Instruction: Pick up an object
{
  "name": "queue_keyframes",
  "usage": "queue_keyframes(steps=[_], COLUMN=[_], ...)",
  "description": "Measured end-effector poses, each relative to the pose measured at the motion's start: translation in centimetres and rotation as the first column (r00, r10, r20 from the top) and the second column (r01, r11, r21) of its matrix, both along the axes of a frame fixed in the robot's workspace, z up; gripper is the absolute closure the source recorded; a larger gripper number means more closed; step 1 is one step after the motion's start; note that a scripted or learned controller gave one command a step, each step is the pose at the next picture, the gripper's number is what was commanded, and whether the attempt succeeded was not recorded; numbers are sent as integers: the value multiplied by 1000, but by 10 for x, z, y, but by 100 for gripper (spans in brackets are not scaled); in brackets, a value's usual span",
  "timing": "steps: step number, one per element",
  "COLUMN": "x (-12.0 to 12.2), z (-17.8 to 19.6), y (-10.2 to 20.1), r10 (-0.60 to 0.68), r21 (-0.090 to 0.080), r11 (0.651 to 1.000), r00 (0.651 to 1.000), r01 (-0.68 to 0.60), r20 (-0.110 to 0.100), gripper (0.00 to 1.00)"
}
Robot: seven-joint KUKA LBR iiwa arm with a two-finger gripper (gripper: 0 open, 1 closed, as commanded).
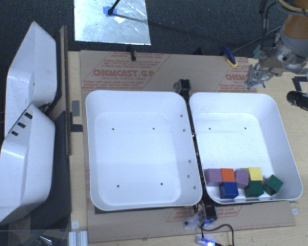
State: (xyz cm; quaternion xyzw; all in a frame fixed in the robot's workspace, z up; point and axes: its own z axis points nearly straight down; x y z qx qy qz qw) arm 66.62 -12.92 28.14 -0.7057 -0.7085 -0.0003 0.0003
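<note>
While the arm (297, 22) hangs beyond the far right corner of the right bin (277, 117), its gripper (255, 80) sits just outside that bin's far rim, over the cardboard sheet (128, 70); finger spread cannot be told, nothing seen in its grasp. Blocks cluster at the right bin's near edge, well apart from the gripper: purple (213, 176), orange (227, 175), pale purple (242, 177), yellow (255, 174), blue (228, 189), two green (254, 189) (272, 184). Left bin (100, 137) touches the right bin's left side

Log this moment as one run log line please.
arm: above right bin's far edge | gripper: holds nothing | blocks: clustered at near edge | pick: not done
</note>
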Motion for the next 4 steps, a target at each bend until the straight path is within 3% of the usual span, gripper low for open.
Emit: queue_keyframes(steps=[2, 4], x=[-8, -30], z=[-2, -9], y=[109, 215], r10=[1, 1], r21=[0, 1], r11=[1000, 1000], r00=[1000, 1000], r01=[-1, -1], r20=[1, 1], gripper=[100, 100])
